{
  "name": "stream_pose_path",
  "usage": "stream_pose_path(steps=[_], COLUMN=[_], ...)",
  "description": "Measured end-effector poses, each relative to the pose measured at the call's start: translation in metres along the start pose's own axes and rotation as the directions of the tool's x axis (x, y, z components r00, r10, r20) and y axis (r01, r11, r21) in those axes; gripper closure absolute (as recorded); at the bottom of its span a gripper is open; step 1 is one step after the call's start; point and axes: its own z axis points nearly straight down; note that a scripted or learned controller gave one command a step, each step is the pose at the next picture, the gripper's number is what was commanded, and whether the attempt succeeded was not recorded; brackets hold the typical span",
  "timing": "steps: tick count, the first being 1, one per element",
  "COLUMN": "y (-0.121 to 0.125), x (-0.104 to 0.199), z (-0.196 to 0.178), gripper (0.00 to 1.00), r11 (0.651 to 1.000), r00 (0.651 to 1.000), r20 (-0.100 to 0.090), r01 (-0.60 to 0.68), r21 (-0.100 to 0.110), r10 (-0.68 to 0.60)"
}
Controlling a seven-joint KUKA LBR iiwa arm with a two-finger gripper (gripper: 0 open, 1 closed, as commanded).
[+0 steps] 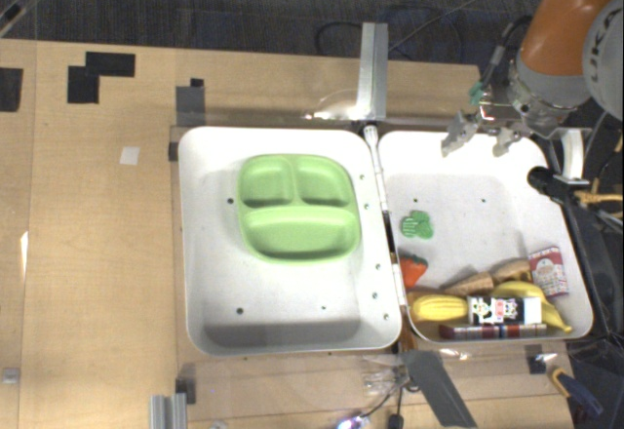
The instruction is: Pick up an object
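The arm is cut off at the right edge. The claw hangs spread apart, holding nothing, above the right bin far rim; the bananas lie at that bin's near wall.

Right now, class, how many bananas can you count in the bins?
2, both in the right bin: one banana along the near edge, a second banana to its right, partly behind a dark box. More could be hidden in that pile.
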Motion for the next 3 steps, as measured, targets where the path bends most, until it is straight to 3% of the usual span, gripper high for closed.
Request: stream_pose_path(steps=[1, 2, 3], y=[-0.021, -0.085, -0.066], x=[0.013, -0.009, 0.02], z=[0.121, 0.126, 0.126], gripper=[0.0, 0.0, 0.0], r11=[1.0, 0.996, 0.977], r00=[1.0, 0.996, 0.978], r20=[0.0, 0.0, 0.0], r01=[-0.001, -0.084, -0.211], r21=[-0.002, -0.01, -0.01], r10=[0.001, 0.084, 0.211])
